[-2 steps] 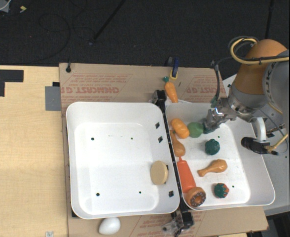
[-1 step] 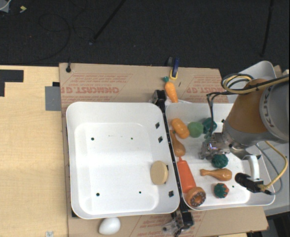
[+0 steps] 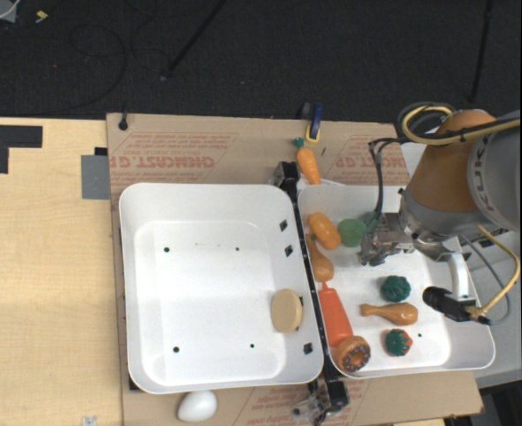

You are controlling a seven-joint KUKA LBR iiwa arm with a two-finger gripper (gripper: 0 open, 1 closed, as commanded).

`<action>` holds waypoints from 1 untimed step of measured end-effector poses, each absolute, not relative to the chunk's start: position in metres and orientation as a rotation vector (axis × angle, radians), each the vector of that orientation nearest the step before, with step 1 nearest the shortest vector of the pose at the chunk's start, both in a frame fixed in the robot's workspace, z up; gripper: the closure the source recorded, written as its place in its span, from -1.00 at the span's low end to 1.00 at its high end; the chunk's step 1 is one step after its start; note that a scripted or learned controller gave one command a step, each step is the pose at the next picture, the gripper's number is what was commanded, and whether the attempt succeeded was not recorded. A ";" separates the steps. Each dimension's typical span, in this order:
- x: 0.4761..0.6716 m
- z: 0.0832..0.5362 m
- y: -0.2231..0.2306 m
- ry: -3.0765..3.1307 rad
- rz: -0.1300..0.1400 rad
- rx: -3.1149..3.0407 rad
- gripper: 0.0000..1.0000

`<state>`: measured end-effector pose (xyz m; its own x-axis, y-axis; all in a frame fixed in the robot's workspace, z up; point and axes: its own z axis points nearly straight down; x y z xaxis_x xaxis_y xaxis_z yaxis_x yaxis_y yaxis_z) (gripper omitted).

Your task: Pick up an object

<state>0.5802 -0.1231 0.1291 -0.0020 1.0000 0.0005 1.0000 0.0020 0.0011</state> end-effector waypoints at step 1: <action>0.537 0.359 -0.099 2.219 0.012 2.212 1.00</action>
<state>0.5374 -0.0994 0.3593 -0.0031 1.0000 -0.0009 0.9999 0.0031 0.0117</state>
